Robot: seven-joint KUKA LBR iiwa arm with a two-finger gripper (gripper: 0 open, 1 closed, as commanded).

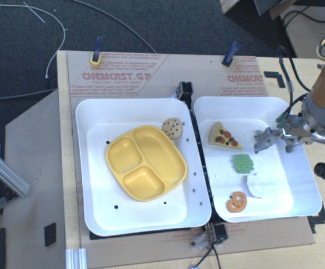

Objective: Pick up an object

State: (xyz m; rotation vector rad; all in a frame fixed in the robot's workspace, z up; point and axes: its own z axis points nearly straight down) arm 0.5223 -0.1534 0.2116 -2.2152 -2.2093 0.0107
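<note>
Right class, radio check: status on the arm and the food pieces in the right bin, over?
Gripper low over right bin, nothing between fingers. Pizza slice nearest, left of it; green piece, donut further off. Nothing blocking.

One fixed camera above the bench (151,60) — slanted downward, taking in both bins (95,206).

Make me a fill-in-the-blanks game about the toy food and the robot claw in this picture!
1. The yellow tray lies in the ___ bin.
2. The cookie rests just beyond the yellow tray's ___ corner.
3. The pizza slice, green piece and donut lie in the ___ bin.
4. The claw hangs over the same bin as the ___ slice.

Missing words: left; upper right; right; pizza
</note>
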